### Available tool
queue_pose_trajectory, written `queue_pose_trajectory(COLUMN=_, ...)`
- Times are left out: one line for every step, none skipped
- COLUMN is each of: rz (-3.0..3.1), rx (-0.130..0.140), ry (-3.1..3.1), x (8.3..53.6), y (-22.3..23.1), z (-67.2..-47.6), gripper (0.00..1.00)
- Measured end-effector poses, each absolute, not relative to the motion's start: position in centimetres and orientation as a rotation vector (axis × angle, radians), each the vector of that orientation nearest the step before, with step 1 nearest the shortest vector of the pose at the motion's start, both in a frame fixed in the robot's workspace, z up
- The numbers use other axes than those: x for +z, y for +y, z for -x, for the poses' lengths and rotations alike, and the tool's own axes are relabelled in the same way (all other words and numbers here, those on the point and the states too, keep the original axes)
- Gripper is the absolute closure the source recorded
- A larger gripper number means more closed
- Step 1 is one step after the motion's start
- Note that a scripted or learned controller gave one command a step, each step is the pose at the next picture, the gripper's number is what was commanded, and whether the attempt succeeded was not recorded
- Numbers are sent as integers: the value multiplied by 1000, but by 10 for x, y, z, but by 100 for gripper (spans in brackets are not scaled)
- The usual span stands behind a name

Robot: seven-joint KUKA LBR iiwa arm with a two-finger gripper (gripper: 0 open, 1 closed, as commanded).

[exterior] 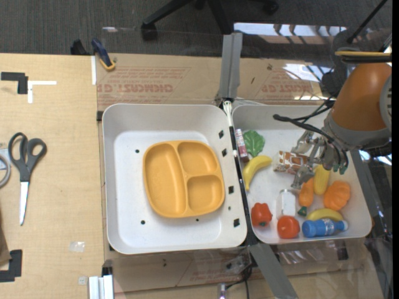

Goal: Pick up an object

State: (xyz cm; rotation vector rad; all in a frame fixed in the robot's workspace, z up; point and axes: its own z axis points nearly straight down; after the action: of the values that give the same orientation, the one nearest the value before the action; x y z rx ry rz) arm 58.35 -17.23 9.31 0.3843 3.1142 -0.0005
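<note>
The wooden bench [50, 217] is the widest surface, pale and smooth-grained, with a sheet of brown printed cardboard [162, 80] under the two bins. The left bin [118, 229], shallow glossy white plastic with rounded corners, holds one matte yellow-orange divided plate [184, 178] with three compartments. The right bin [361, 226], the same white shell, is crowded with toy food and small items. The grey arm with its orange band [365, 98] reaches over that bin's right side, and its metal gripper [307, 167] hangs low among the objects near a small brown-and-white carton [287, 161]; whether it grips anything cannot be told. Around it lie a curved yellow banana [255, 168], a crinkled green leafy piece [254, 142], a lumpy orange pumpkin-like piece [337, 195], a blue bottle [323, 228] lying on its side, a round red tomato [288, 227] and a red pepper [261, 214]. On the bench's left lie grey-handled scissors [25, 161].
</note>
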Motion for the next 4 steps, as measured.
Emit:
queue_pose_trajectory(rz=-377, rx=-2, ry=3111, x=103, y=-171, z=-585, gripper=100)
queue_pose_trajectory(rz=-377, rx=-2, ry=3110, x=103, y=-171, z=-585, gripper=0)
queue_pose_trajectory(rz=-516, rx=0, ry=3094, x=93, y=-177, z=-548, gripper=0)
queue_pose_trajectory(rz=-711, rx=-6, ry=3048, x=94, y=-117, z=-480, gripper=0)
